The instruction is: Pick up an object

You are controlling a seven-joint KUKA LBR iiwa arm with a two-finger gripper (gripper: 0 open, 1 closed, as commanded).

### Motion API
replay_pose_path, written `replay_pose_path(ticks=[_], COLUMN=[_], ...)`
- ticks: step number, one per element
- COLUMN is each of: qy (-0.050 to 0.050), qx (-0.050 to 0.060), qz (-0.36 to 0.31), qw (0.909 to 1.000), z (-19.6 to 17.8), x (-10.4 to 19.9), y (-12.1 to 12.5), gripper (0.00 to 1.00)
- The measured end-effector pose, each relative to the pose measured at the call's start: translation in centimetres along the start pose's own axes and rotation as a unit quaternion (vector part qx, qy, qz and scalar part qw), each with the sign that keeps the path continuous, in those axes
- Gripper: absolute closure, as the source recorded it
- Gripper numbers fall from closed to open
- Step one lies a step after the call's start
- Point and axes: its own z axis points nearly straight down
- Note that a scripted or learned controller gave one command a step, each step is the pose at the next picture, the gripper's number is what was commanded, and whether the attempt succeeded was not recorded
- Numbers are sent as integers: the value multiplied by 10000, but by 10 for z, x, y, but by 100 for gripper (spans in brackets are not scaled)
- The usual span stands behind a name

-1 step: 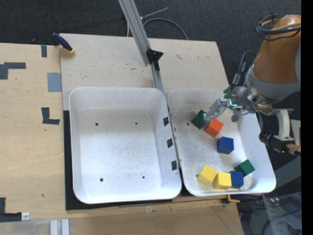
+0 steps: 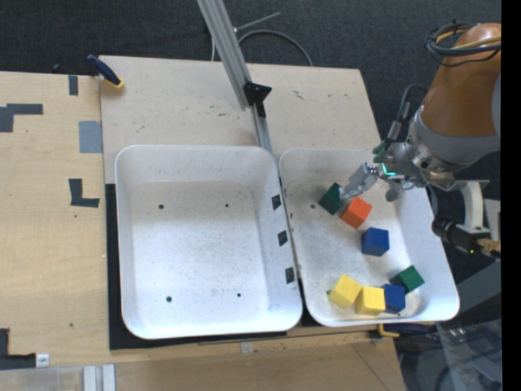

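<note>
The right bin (image 2: 309,177) holds several small blocks. A dark green block (image 2: 330,198) and an orange block (image 2: 356,213) lie close together near the bin's middle. My gripper (image 2: 353,190) reaches in from the right, and its tip sits just above and between these two blocks. Whether it touches either one is unclear. A blue block (image 2: 375,241) lies a little nearer the front. At the front right corner sit a green block (image 2: 409,278), two yellow blocks (image 2: 345,291) (image 2: 372,300) and another blue block (image 2: 395,297).
The left bin (image 2: 195,243) stands beside the right one, sharing a raised rim (image 2: 285,226). A slanted metal rail (image 2: 232,47) crosses above the bins' back edge. The grey and orange arm (image 2: 460,96) fills the right side.
</note>
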Motion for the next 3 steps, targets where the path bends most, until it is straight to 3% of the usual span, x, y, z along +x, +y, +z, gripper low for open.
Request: replay_pose_path(ticks=[3], qy=[3], qx=[40], qz=[9], qw=[10000], z=[183], x=[-12], y=[-4], gripper=[0])
